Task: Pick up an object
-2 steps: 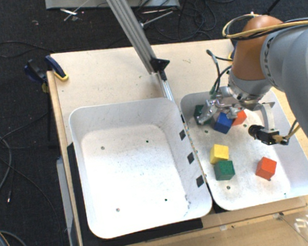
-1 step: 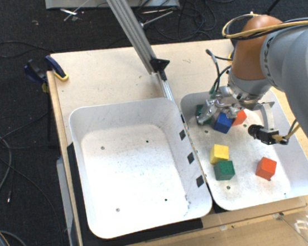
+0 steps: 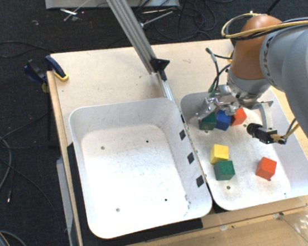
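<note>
My gripper is low in the far part of the right bin, right above a tight cluster of three blocks. The cluster is a dark green block, a blue block and an orange-red block, side by side and touching. The gripper's body hides their far edges, and I cannot tell whether any of them is held. Nearer the front lie a yellow block, with a green block just below it, and an orange block apart to the right.
The left bin sits beside the right one, sharing a raised middle edge. A slanted metal post comes down to the bins' far junction. A blue and yellow clamp grips the bench's far left corner. A black cable connector hangs by the wrist.
</note>
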Tool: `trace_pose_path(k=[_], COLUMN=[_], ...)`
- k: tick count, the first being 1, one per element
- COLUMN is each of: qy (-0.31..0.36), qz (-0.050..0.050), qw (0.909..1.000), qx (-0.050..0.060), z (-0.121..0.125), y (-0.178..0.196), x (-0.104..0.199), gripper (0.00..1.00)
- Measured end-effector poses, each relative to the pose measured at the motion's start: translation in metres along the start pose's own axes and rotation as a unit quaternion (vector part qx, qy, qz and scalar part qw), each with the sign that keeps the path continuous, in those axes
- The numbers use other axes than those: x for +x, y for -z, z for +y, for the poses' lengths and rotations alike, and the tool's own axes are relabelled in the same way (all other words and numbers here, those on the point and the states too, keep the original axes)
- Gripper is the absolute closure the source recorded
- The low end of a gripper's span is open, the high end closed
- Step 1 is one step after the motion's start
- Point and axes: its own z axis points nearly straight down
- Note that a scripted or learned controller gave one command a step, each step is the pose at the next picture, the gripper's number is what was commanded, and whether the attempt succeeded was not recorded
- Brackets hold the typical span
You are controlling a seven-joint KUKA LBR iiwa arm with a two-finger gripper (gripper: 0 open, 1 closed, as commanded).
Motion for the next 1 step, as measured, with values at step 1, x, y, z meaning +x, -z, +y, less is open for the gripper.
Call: trace_pose_path(k=[1], qy=[0.001], qz=[0.001], qw=[1.0000], qx=[0.006], z=[0.0003], y=[-0.0005], x=[-0.0003], gripper=[0.00])
